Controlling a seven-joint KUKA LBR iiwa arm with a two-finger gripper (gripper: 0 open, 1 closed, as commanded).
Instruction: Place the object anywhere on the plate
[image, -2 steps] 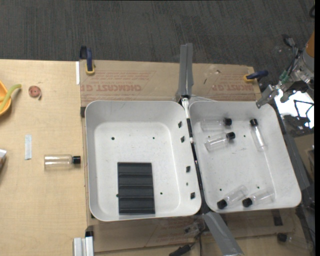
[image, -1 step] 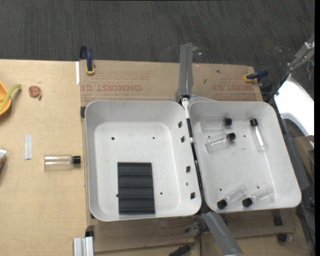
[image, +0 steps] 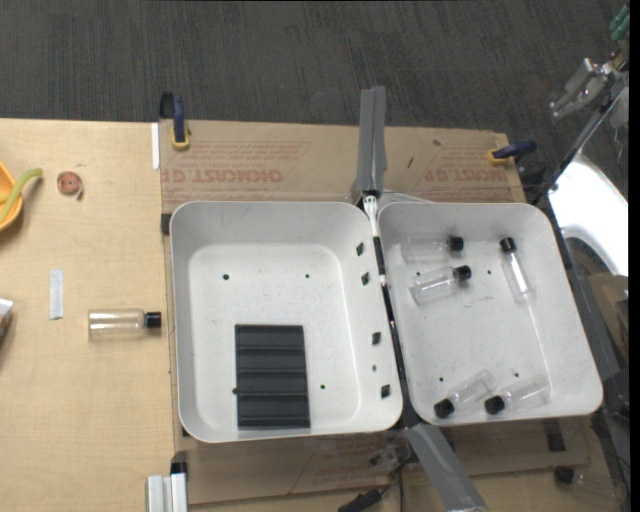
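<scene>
Camera view, looking down at a slant on a wooden bench (image: 90, 240) that bears two shallow white bins side by side on brown cardboard (image: 270, 170); we describe it from left to right. Loose on the bench, apart from the bins, lie one clear vial with a black cap (image: 122, 321), a small white strip (image: 56, 295), a small round disc (image: 68, 182) and, at the edge, part of an orange item (image: 6, 200).

In the left bin (image: 200, 225) a black ribbed plate (image: 271, 377) lies flat near the front wall; nothing rests on it.

In the right bin (image: 560, 330) we count five clear black-capped vials: two lying near the back left (image: 432, 247) (image: 436, 287), one pointing front to back near the back right (image: 516, 272), and two close together near the front wall (image: 465, 392) (image: 524, 394). We judge the task's object to be one of these five, though nothing marks which.

At the top right corner, well apart from both bins, a grey metal shape may be the gripper (image: 588, 85); we cannot tell how far open it is, and we see no vial at it.

As for progress, we judge the task not begun: every vial lies in the right bin or on the bench, and the plate is bare; picking one up, carrying it across the middle walls and setting it down on the plate is all left to do.
</scene>
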